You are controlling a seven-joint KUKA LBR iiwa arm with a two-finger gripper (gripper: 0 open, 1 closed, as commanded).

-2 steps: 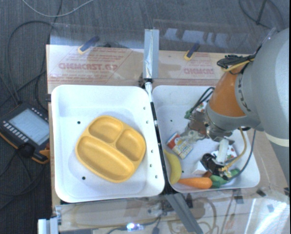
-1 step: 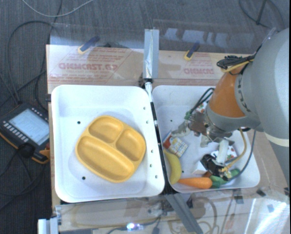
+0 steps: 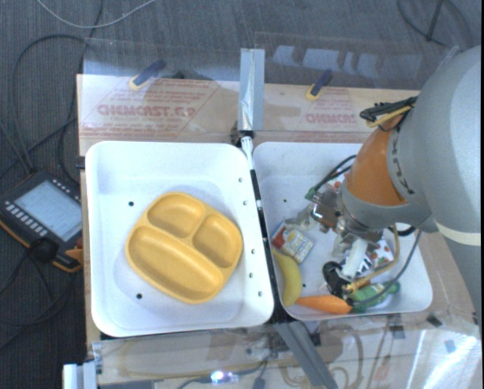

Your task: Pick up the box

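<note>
Camera view. Dark carpet surrounds a bench [image 3: 144,113] carrying two white bins, with a pendant [image 3: 39,211] on the floor at left. The left bin [image 3: 104,168] holds a yellow plate [image 3: 185,245]. In the right bin [image 3: 290,162], my arm [image 3: 379,177] enters from the right and my gripper [image 3: 347,237] sits low over the bin's middle. Whether it is open or closed, or grips anything, I cannot tell. The box [image 3: 295,241], red and white, lies just left of the gripper. A banana [image 3: 289,275] lies just below the box. A carrot [image 3: 324,303] rests along the near wall.
</note>
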